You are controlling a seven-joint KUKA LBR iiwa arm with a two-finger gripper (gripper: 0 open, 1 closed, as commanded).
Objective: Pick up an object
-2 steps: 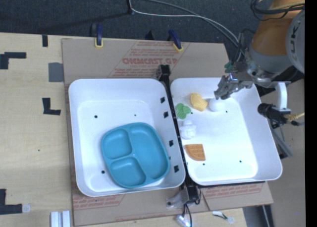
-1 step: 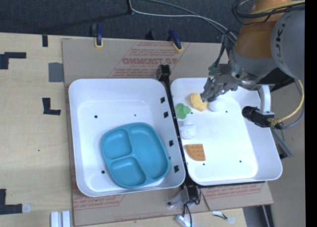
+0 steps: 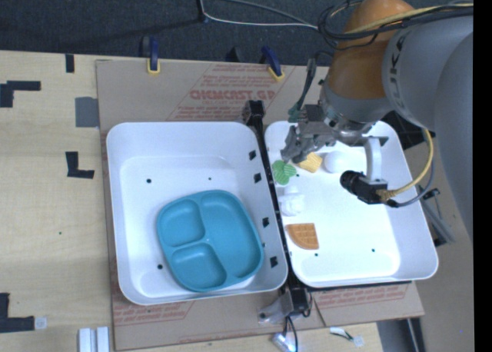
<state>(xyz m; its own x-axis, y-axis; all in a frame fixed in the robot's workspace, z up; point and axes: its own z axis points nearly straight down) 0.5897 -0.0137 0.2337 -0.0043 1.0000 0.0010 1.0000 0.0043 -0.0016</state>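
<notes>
My gripper [image 3: 296,152] hangs over the far left part of the right bin [image 3: 384,262], its dark fingers pointing down and left. Just below its tips lies a green object [image 3: 283,172] against the bin's left wall. A yellow piece [image 3: 310,163] and a small white object [image 3: 333,162] lie right beside the fingers. Further forward rest a white crumpled item [image 3: 291,204] and an orange waffle-like square [image 3: 303,236]. Nothing is visibly between the fingers.
The left bin [image 3: 131,166] holds a blue divided plate [image 3: 208,240]. A black divider with clips [image 3: 264,181] runs between the bins. A black cable fitting [image 3: 361,186] juts from the wrist over the right bin. Cardboard lies under both bins.
</notes>
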